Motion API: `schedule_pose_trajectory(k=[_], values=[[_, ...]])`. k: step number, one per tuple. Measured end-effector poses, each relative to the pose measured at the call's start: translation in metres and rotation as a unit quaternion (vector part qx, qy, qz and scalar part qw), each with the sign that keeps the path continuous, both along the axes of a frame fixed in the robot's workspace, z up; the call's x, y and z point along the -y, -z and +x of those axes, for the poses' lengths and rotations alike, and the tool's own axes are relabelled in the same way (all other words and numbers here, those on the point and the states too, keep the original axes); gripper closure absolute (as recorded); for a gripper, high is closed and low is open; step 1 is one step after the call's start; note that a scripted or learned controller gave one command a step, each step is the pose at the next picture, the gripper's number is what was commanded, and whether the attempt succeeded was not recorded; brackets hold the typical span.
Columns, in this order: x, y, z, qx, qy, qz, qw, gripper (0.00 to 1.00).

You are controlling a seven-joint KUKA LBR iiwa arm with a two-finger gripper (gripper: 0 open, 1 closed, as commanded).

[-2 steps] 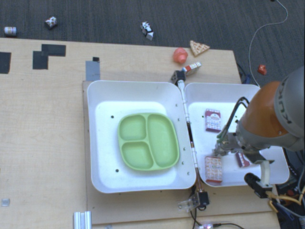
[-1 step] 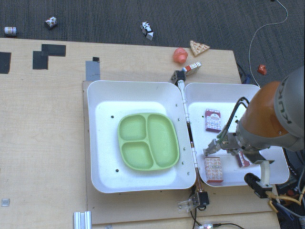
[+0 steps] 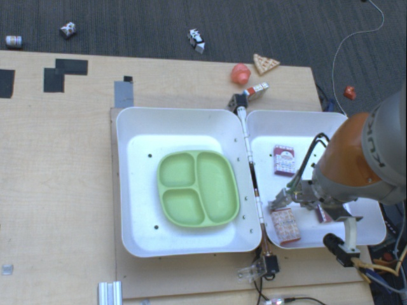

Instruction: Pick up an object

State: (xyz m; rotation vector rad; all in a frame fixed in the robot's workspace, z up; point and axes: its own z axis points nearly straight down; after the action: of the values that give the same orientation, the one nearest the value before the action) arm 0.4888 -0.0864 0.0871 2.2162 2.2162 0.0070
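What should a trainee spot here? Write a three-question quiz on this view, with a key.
1. True or false: the green divided plate lies in the bin that the arm reaches over.
2. How many compartments does the plate have? A) two B) three C) four
3. Fill in: clear of the arm, the right-hand bin shows ___ red-and-white boxes.

Key
1. False: it lies in the left-hand bin.
2. B.
3. Two: one towards the far wall, one by the near wall.
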Motion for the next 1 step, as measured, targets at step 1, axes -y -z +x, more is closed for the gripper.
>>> schedule_pose_trajectory(k=[1], values=[[-0.0005, -0.0113, 0.0023, 0.003, -0.002, -0.0001, 1.0000, 1.00]])
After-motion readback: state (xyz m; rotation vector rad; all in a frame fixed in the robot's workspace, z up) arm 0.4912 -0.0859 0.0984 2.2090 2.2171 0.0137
